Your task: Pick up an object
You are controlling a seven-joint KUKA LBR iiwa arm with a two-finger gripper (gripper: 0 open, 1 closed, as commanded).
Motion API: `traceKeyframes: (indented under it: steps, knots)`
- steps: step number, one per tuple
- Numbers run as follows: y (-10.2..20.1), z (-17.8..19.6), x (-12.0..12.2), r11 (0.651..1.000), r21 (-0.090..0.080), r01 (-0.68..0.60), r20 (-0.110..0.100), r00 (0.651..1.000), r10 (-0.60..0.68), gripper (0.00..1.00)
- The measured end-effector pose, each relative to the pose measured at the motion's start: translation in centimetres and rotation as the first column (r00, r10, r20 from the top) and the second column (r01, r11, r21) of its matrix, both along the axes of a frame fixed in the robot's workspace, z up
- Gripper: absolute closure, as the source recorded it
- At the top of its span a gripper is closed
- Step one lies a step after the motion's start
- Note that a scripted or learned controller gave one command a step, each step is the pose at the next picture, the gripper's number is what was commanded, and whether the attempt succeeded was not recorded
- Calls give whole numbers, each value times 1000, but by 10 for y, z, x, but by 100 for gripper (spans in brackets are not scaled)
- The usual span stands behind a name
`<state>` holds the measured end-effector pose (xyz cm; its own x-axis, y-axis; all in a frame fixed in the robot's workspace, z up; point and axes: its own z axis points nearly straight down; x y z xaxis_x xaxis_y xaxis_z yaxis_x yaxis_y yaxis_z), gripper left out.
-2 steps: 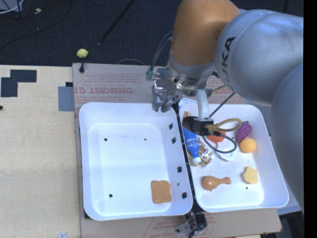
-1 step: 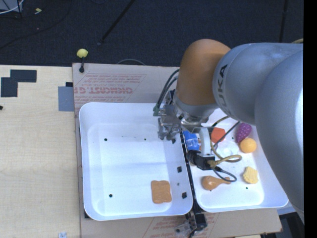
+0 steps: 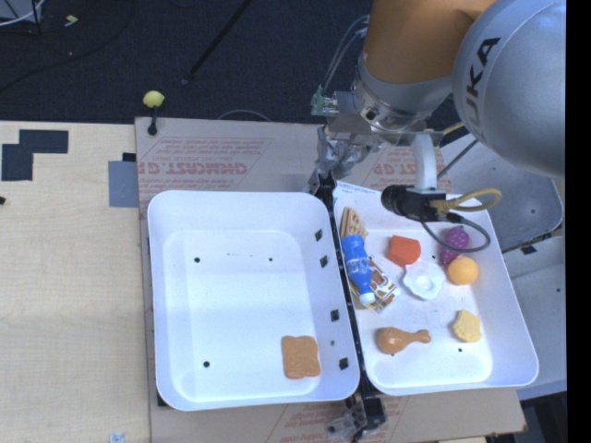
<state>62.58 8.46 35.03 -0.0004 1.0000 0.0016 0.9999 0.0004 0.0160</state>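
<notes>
Along left edge of bench (image 3: 65,275): pale wood top w/ dark patches (image 3: 37,148) toward far side. Next over, brown cardboard sheet (image 3: 231,160) w/ red print, lying under both bins; at its far-left corner, small yellow ball (image 3: 153,99) atop a black peg (image 3: 152,125).

On the cardboard, left bin (image 3: 171,293): holds a tan toast-like piece (image 3: 300,356), flat on the floor by the near-right corner, close to the right wall.

At far end of the divide btw. bins: gripper (image 3: 325,175), hanging under the grey-and-orange arm (image 3: 425,35), over the far rim where the two bins meet. Open or shut: can't tell, too dark & cluttered there. Nothing seen in its grasp; objs. to pick all lie on the bin floors.

Right bin (image 3: 512,344), starting at its left wall: striped brown piece (image 3: 351,221) near the far-left corner, then blue bottle (image 3: 355,257) lying lengthwise along the left wall, near end resting on a printed packet (image 3: 380,292). Mid-bin: red block (image 3: 404,250), white cap (image 3: 424,282) just nearer & right of it, brown drumstick (image 3: 400,340) toward the near edge. Right side: purple ball (image 3: 455,240) toward the far-right corner, orange ball (image 3: 463,270) just beside it on the near side, yellow chunk (image 3: 467,326) apart from both, toward the near-right corner.
</notes>
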Motion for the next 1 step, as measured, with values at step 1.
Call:
traceKeyframes:
  steps: [1]
  knots:
    - [-15,94,19,1000,-1,0,-7,1000,0,100]
